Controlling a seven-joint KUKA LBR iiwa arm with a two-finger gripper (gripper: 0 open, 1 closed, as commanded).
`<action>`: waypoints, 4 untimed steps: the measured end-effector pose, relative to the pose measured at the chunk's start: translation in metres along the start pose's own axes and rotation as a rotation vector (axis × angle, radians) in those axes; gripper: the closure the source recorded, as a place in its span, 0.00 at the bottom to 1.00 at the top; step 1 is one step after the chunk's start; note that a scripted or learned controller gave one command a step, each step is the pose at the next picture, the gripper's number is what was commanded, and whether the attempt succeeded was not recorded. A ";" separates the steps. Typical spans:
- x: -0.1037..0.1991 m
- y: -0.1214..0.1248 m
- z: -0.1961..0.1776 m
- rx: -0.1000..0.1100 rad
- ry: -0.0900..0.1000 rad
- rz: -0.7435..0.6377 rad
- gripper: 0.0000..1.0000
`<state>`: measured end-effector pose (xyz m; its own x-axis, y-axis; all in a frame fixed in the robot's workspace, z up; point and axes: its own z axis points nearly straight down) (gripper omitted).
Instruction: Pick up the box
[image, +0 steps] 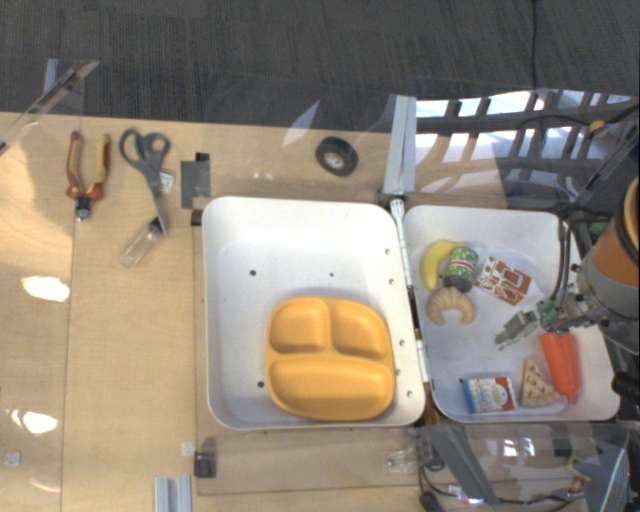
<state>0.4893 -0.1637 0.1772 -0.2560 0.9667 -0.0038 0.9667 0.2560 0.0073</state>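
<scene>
Over the right bin (575, 225) your gripper (516, 330) hovers above bare floor, and whether it is open or closed cannot be told from this slant.

You can see nothing in its grasp; just beside it to the right lies the carrot (561, 364), and below that the pizza slice (537, 384) near the front wall. Your target, the box (487, 394), lies flat in the front of the same bin, left of the pizza slice and apart from the gripper. Further back you have the croissant (452, 306), the banana (435, 262), a green-labelled can (460, 266) against the banana and a small red-and-white packet (503, 281). Across the divider, the left bin (235, 240) holds an orange compartment tray (330, 356). Out on the bench (100, 380) you find scissors (150, 172), red pliers (84, 172) and a roll of black tape (337, 155).
</scene>
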 end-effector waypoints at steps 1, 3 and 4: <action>0.016 0.002 0.073 0.004 0.003 -0.083 0.00; 0.026 0.009 0.087 -0.005 0.001 -0.022 0.00; 0.016 0.004 0.032 0.000 0.000 -0.106 0.00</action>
<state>0.4893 -0.1468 0.1453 -0.3568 0.9342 -0.0043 0.9341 0.3568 0.0066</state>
